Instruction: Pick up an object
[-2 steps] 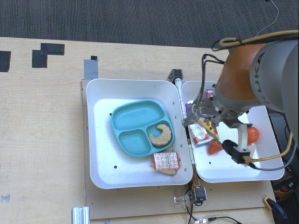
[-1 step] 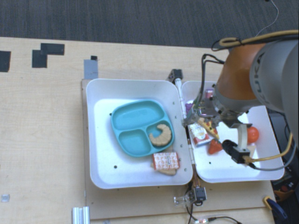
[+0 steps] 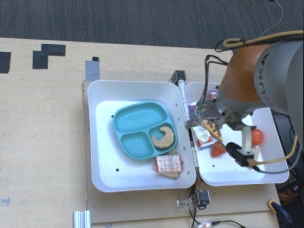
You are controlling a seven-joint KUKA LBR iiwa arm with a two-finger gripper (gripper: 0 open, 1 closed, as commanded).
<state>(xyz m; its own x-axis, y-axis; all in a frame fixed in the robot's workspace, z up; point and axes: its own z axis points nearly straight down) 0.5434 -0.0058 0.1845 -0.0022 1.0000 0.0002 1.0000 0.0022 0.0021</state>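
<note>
Camera view: arm (image 3: 259,75) comes in from the right and covers most of the right bin (image 3: 266,175), hiding that bin's far half. Gripper (image 3: 205,122) sits low over the right bin's left edge, close to the rim shared with the left bin (image 3: 95,141); cannot tell how it stands, wrist and cables block it.

Right bin, partly seen: small packet (image 3: 202,137) just beside the gripper, touching or not unclear; red piece (image 3: 218,149) near it; orange ball (image 3: 257,136) toward the right edge, half hidden by a black-and-white fitting (image 3: 242,151). Purple scrap (image 3: 192,109) at the left rim, too small to make out. Near strip of this bin is bare.

Left bin: teal plate (image 3: 135,120) with three wells at centre; tan curved piece (image 3: 164,137) in its near-right well. Patterned packet (image 3: 168,165) off the plate, near the bin's near-right corner. Bare floor along the left and near edges.
</note>
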